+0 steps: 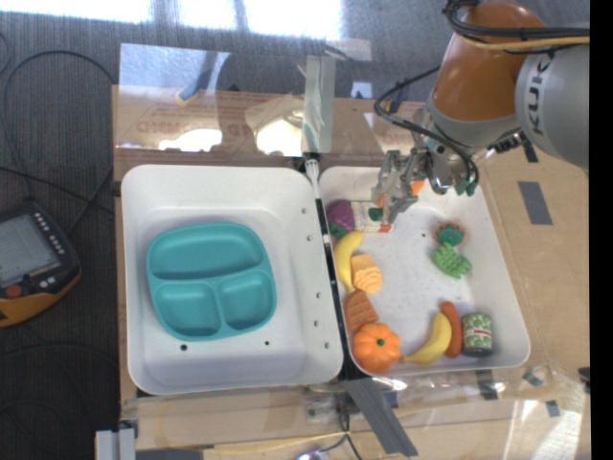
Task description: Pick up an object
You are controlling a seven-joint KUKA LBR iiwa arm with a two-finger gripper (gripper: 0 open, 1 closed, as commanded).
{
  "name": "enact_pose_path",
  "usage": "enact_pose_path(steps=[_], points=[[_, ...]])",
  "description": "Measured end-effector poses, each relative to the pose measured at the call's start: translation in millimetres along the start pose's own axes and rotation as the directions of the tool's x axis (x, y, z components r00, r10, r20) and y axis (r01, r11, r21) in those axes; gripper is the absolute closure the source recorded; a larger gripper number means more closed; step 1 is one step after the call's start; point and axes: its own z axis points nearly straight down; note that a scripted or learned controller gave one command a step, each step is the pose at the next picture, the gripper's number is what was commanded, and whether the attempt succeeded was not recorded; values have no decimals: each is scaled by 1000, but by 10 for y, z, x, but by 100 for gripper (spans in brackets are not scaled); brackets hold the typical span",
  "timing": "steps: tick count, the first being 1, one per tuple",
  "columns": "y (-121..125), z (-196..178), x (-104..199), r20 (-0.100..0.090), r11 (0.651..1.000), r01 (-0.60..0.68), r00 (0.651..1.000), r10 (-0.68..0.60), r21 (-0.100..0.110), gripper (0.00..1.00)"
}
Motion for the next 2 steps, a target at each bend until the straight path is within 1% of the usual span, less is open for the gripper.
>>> enact_pose_path(steps=[1,2], points=[[-5,5,4,-1,1000,-1,1000,1,0,0],[-189,987,80,15,995,104,994,-104,5,0]])
